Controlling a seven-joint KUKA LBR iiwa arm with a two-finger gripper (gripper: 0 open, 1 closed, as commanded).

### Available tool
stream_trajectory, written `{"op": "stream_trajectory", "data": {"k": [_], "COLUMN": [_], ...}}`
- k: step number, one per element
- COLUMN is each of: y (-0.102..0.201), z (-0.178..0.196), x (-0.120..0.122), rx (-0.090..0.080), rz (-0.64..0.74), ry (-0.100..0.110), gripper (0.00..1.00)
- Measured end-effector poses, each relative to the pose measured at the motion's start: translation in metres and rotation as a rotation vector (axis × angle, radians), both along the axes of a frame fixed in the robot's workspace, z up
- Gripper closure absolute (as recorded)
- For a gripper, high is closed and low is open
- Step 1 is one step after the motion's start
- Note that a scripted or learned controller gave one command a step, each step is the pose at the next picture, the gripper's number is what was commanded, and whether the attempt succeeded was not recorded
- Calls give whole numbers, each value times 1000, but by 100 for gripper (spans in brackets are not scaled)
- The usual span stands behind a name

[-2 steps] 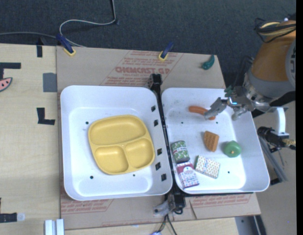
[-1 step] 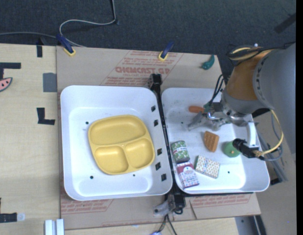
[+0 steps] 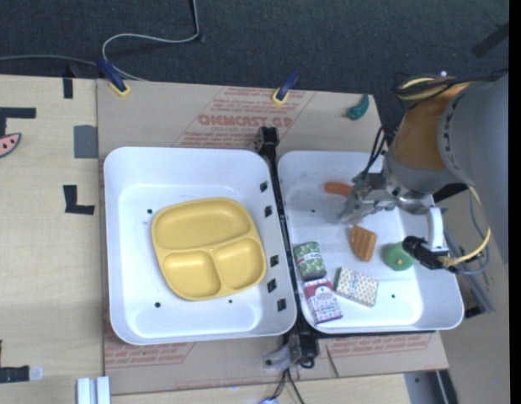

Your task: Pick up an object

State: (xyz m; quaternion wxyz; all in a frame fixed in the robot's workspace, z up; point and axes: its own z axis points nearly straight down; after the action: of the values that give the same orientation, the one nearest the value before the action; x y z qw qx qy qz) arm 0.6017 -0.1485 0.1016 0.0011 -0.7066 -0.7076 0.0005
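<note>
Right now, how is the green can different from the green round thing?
The green can lies on its side near the bin's left wall; the green round thing sits on the right side. The can is printed with a label; the round thing is plain green. Both are in the right bin.

- The two white bins (image 3: pixel 125 225) look like smooth plastic with a mild sheen.
- The yellow divided tray (image 3: pixel 208 247) looks like matt, smooth plastic.
- The brown sheet (image 3: pixel 235 120) under the bins looks like printed cardboard, dull and flat.
- The desk (image 3: pixel 33 251) at 9 o'clock has a pale wood-grain finish.
- The dark ground (image 3: pixel 260 23) at 12 o'clock looks like rough, matt carpet.
- The gripper (image 3: pixel 365 202) appears as bare grey metal.
- The small packets (image 3: pixel 323 300) look like glossy printed wrappers.
</note>
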Motion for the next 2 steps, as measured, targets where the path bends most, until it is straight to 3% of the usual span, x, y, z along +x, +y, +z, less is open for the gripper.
{"op": "stream_trajectory", "data": {"k": [1,2], "y": [0,0], "z": [0,9], "x": [0,0], "rx": [0,1], "rz": [0,0], "ry": [0,1], "gripper": [0,100]}}
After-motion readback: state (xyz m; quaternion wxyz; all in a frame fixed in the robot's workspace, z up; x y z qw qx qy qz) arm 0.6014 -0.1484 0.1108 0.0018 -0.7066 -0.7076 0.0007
